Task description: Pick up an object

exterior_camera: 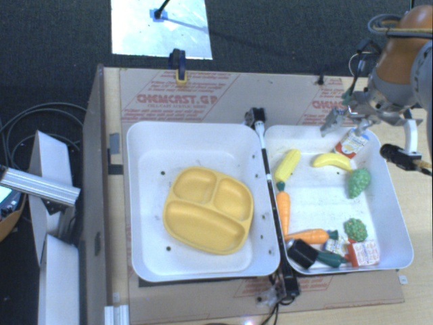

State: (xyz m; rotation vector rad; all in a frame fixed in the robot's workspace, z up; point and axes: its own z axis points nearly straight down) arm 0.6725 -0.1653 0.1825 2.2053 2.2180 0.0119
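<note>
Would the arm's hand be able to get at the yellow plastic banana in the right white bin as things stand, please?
Probably yes. The yellow plastic banana lies uncovered near the back of the right white bin, apart from the yellow corn cob and green broccoli. The hand hovers just behind it, beside a small red-and-white carton.

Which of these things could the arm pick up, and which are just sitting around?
Could be picked:
banana
corn cob
two carrots
two broccoli pieces
small cartons

Just around:
yellow divided plate
white bins
cables
</note>
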